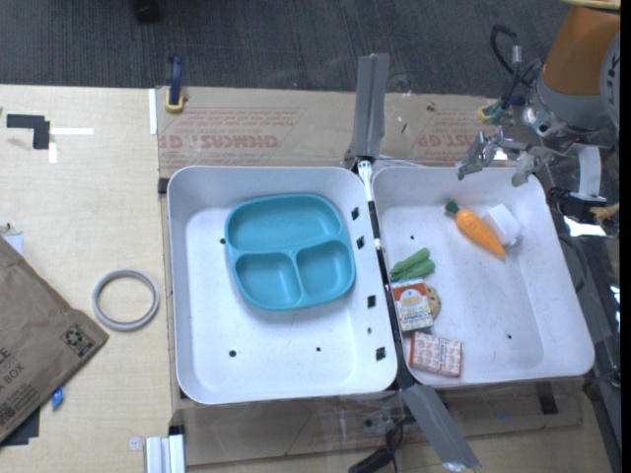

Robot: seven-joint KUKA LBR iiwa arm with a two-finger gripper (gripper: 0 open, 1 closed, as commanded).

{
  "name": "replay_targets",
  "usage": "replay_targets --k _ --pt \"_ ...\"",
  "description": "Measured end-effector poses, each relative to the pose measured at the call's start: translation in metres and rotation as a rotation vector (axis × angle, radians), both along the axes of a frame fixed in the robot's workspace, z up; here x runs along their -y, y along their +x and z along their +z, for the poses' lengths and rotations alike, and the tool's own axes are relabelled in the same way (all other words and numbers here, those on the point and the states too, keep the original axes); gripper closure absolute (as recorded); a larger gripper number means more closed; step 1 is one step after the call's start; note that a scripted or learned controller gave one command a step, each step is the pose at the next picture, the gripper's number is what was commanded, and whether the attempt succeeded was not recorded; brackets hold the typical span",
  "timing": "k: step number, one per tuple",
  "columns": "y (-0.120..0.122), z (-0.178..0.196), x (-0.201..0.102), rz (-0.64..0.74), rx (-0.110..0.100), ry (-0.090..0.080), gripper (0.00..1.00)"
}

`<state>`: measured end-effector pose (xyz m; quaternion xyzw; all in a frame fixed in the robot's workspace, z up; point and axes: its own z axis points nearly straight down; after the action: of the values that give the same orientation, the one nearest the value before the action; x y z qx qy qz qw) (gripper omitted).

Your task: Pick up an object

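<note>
Gripper: at the far right corner of the right bin, above its rim. Two metal fingers show, one at the left, one at the right, spread apart with a clear gap. Open, nothing between them; no contact with any object seen.
Arm: orange band above the wrist, entering from the upper right; cables run along the wrist.
Right bin: white, shallow, holds all the small objects.
Carrot: orange toy with a green tip, lying tilted in the far part of the right bin, below and just left of the gripper, apart from it.
White piece: small pale object touching the carrot on its right side; kind cannot be told.
Green item: near the bin's left wall, in front of the carrot.
Snack packet: brown and orange, just in front of the green item.
Red packet: flat, near the front left corner of the right bin.
Left bin: white, beside the right bin.
Blue tray: three compartments, lying flat in the left bin.
Tape ring: on the bench, left of the left bin.
Cardboard box: at the left edge, partly cut off.
</note>
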<state>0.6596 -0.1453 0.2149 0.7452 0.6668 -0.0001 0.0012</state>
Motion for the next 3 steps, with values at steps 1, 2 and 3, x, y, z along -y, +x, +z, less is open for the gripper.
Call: replay_targets --k 1,2,3 --pt "-0.014 -0.109 0.041 0.047 0.001 -0.001 0.0" --pt "-0.061 -0.123 0.004 0.21 -0.002 0.002 0.0" --pt "-0.061 -0.113 0.005 0.204 -0.001 0.001 1.0"
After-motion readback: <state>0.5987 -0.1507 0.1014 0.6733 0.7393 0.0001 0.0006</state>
